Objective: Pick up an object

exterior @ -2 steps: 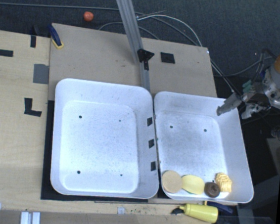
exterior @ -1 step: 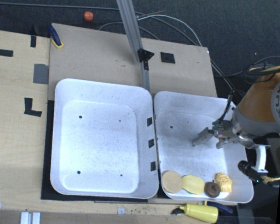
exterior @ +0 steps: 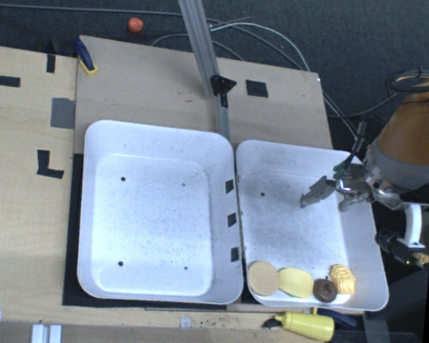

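Objects for picking were found gathered in the near corner of the right bin (exterior: 276,166), likely because its floor let them settle against the near wall: a tan disc (exterior: 262,278), a pale yellow piece (exterior: 294,281), a ridged yellow item (exterior: 343,278) and a small dark round one (exterior: 325,291), touching in a row. The left bin (exterior: 164,139) was set just beside it. The gripper (exterior: 332,193) was poised over the right bin's far side, well apart from the row, with fingers seemingly spread and nothing held between them.
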Tool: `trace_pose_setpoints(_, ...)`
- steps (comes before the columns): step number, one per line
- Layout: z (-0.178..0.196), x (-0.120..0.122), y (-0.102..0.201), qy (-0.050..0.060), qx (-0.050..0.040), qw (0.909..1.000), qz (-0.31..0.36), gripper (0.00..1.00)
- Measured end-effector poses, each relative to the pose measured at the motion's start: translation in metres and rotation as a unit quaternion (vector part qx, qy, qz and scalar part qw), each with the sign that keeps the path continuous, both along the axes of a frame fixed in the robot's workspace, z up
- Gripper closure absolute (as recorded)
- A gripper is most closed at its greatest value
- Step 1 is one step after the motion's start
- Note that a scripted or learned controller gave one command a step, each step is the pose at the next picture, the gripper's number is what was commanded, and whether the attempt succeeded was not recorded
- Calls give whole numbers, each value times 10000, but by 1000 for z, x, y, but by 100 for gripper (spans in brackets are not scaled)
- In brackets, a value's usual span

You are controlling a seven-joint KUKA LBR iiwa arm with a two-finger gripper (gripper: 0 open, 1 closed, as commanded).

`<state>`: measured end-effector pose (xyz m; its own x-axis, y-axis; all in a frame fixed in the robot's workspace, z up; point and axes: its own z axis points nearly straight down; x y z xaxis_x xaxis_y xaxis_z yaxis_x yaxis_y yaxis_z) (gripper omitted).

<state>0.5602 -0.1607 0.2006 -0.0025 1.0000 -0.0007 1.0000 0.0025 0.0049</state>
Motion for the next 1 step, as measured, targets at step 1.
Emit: trace_pose_setpoints(1,9,-35,37,22,6,10000,-1,0)
